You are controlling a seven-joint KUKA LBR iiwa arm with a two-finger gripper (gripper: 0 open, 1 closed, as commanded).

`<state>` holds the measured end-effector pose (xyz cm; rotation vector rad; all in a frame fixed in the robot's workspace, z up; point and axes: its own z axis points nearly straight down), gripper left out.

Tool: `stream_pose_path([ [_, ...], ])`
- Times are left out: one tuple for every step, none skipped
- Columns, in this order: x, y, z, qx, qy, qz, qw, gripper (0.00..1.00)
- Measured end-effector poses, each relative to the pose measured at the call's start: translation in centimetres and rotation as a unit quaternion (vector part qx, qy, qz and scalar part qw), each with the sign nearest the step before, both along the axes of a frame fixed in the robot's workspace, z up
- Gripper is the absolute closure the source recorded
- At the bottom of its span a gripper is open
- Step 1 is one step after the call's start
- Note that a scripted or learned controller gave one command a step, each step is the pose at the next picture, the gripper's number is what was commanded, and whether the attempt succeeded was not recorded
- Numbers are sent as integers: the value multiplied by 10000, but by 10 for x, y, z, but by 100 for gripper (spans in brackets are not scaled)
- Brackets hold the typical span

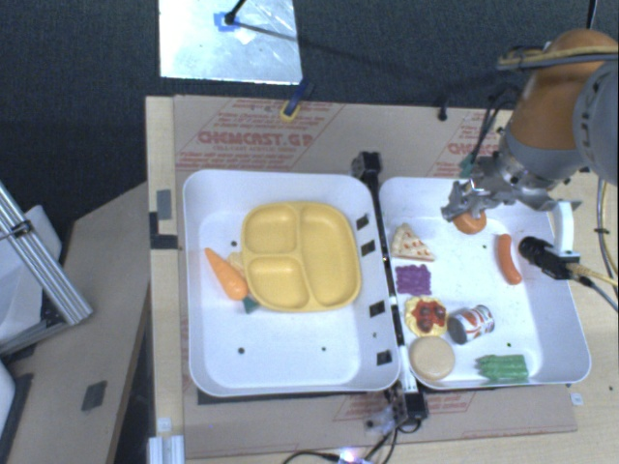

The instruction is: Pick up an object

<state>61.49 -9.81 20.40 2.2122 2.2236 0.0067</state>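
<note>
Tool (467,204) is hanging low over the top part of the right bin (571,356), and it is sitting right above a small round orange fruit (471,223). I cannot tell how the tool is set or if it is really holding the fruit, because the tool is covering the fruit's top. The grey arm (556,114) is reaching in from the right, so I think it is going for this fruit because it is the closest thing under it. The fruit is round, so it is not pointing any way and has no long side.

Other toy food is lying in the same bin. A hot dog sausage (508,259) is lying near the fruit, with its long side running up and down the picture. A pizza slice (413,245), a can (471,324) tipped on its side and green beans (503,365) are lying farther off. The left bin (208,356) is holding a yellow plate (295,254) with a carrot (225,274) touching its left edge, pointing up and left.
</note>
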Motion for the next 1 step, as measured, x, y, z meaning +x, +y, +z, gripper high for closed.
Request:
stream_pose_path([
  [1,0,22,2,13,1,10000,100],
])
